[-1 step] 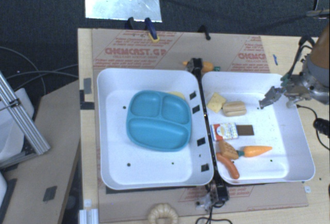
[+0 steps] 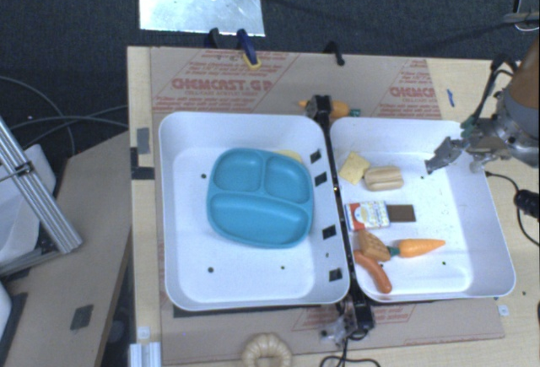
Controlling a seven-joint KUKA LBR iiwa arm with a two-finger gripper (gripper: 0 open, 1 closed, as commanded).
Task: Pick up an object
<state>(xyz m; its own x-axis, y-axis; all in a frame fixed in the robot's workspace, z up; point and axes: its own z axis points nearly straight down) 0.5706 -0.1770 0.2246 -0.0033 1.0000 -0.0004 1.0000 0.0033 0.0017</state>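
Two white bins sit side by side on the bench (image 2: 278, 74). Inside the left bin (image 2: 181, 188) lies a blue divided plate (image 2: 260, 196), with something pale yellow peeking out behind its far edge, too hidden to name. The right bin (image 2: 481, 222) holds the small items: a tan bread roll (image 2: 383, 179), a yellow cheese wedge (image 2: 353, 167) just beside it, a small red-and-white carton (image 2: 369, 215) touching a brown bar (image 2: 402, 213), an orange carrot (image 2: 418, 247), and a reddish sausage (image 2: 374, 271) near the front wall. The gripper (image 2: 440, 158) hangs over the right bin's far right part, well apart from the roll, with nothing between its fingers; they look slightly parted.
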